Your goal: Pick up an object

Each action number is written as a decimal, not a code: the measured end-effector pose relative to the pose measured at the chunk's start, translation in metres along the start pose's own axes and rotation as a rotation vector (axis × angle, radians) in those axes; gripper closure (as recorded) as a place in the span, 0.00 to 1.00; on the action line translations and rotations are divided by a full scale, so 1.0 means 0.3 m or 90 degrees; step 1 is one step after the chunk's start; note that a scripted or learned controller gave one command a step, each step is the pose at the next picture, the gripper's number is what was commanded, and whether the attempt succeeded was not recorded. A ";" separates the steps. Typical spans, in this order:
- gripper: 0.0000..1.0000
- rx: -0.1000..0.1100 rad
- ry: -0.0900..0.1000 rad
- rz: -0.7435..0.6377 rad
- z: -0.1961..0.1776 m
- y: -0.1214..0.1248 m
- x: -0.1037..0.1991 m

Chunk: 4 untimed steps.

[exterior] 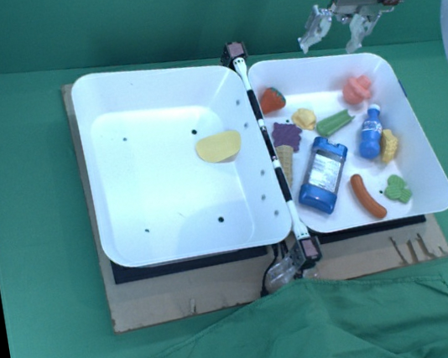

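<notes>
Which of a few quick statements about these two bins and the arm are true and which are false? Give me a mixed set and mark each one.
1. The yellow chip-shaped piece lies in the left bin. True.
2. The gripper holds the blue bottle. False: it hangs above the far rim of the right bin with nothing between its jaws, which stand apart; the bottle lies in that bin.
3. The strawberry lies in the right bin near the divider between the bins. True.
4. The sausage lies in the left bin. False: it lies in the right bin, beside the green leafy piece.
5. The blue carton lies flat in the right bin. True.
</notes>
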State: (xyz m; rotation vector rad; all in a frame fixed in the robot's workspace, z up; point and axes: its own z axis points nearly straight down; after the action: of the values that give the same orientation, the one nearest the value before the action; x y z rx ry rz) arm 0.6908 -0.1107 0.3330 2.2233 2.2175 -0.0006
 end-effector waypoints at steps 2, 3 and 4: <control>0.00 0.003 -0.001 0.001 0.151 -0.015 -0.028; 0.00 0.004 0.000 0.001 0.355 -0.030 -0.045; 0.00 -0.004 -0.001 0.000 0.469 -0.022 -0.049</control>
State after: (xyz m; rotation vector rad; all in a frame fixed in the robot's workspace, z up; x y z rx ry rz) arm 0.6842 -0.1257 0.1923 2.2191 2.2134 0.0046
